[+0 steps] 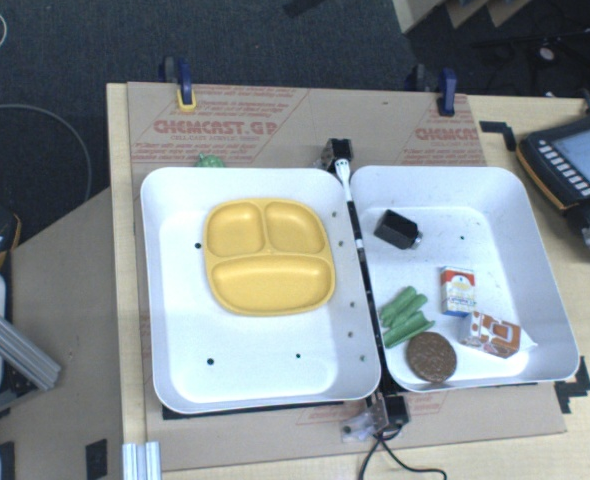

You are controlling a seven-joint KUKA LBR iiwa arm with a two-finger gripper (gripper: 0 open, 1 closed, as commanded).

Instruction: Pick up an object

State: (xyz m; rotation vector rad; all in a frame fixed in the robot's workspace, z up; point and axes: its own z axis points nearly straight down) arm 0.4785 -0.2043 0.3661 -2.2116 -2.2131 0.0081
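1. Whether the end effector is apart or together cannot be told, so no object's place can be given relative to it; places below are given among the things themselves.
2. The left bin (160,268) holds a yellow divided plate (267,256), lying flat in its upper half.
3. The right bin (535,238) holds five loose objects, all apart from the plate.
4. A black block (396,230) lies near the bin's upper left, well apart from the others.
5. A red-and-white box (458,290) lies near the middle of the bin.
6. Just below the box, an orange patterned packet (492,334) rests near the bin's lower right rim.
7. Green bean pods (405,315) lie at a slant near the bin's left wall.
8. A brown disc (431,356) lies just below the pods, close to the front rim, with the packet to its right.
9. Both bins sit on a cardboard sheet (275,128) on the tabletop, held at the far edge by two blue clamps (183,76).
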